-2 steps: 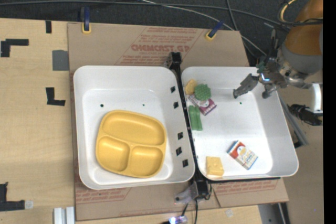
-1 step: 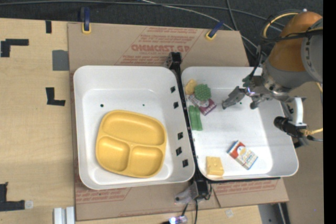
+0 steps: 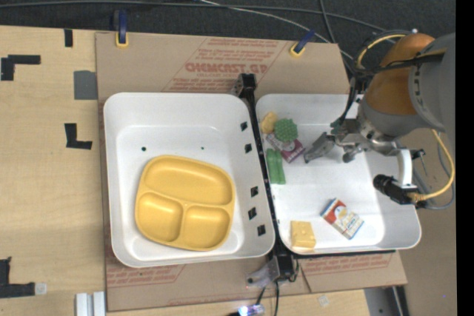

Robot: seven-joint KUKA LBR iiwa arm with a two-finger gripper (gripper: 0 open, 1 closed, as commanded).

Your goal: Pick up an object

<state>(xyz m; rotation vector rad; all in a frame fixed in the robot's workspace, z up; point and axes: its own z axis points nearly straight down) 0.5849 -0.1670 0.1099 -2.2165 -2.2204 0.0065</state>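
My gripper (image 3: 332, 152) hangs over the upper middle of the right bin (image 3: 392, 233), with its fingers spread open and only white bin floor between them. Just left of its left fingertip lies a small maroon item (image 3: 295, 152). Beyond that sit a green round object (image 3: 286, 129), a small yellow piece (image 3: 268, 120) and a green elongated item (image 3: 275, 167) along the bin's left wall. A yellow block (image 3: 302, 234) and a small red, white and blue box (image 3: 341, 218) lie near the front of the bin.
The left bin (image 3: 118, 122) holds a yellow compartment tray (image 3: 185, 203). The divider (image 3: 258, 159) between the bins carries black clips. The arm's wrist and cables (image 3: 404, 129) fill the right bin's right side. Bare bin floor lies under and in front of the gripper.
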